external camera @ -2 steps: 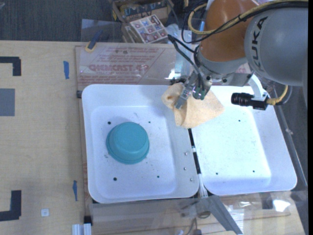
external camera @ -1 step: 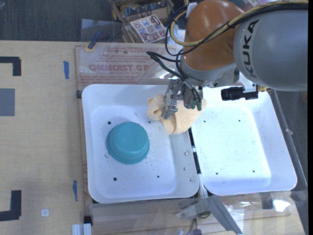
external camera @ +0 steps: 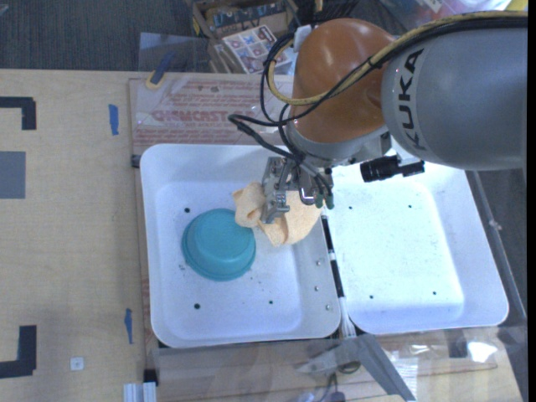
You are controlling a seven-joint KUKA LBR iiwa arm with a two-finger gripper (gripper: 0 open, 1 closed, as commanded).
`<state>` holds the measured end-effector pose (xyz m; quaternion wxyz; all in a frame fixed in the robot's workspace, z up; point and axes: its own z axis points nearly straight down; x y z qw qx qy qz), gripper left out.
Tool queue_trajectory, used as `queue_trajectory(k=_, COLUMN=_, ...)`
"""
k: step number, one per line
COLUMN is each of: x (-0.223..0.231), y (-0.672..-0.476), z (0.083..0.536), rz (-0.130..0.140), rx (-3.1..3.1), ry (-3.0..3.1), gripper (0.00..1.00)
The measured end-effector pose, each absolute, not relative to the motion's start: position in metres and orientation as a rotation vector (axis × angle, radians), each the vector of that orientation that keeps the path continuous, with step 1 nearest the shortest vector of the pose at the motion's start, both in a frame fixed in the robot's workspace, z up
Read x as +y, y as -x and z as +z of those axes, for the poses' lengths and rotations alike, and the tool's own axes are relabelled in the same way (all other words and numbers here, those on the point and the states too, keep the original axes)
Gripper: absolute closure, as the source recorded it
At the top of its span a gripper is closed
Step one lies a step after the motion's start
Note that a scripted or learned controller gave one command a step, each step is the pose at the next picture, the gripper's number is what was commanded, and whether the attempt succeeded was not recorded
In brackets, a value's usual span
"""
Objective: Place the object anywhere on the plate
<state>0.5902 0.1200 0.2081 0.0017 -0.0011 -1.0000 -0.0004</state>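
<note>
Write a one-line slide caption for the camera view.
KUKA arm's gripper poised over a yellow cloth beside an upturned teal plate in the left white bin.

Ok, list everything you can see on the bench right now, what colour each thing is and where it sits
Bin: one, white, left of the pair, holds the plate and the soft object.
Bin: one, white, right of the pair.
Plate: one, teal, round, in the left bin, left of centre.
Soft object: one, yellow-tan, crumpled, in the left bin, beside the plate's right edge.
Cardboard box: one, brown, on the floor beyond the bench.
Blue tape marks: two, on the wooden bench left of the bins.
Arm: one, grey with orange band, reaching from the right.
Gripper: one, metal, at the soft object.
</note>
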Motion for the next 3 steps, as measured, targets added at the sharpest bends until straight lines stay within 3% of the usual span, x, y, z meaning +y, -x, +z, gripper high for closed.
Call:
queue_trajectory(k=2, x=0.2, y=-0.525, z=0.216, rz=0.0, rx=-3.137, ry=-0.003, gripper=1.0)
queue_trajectory(k=3, x=0.2, y=-0.526, z=0.216, rz=0.0, rx=-3.137, ry=-0.003, gripper=0.0)
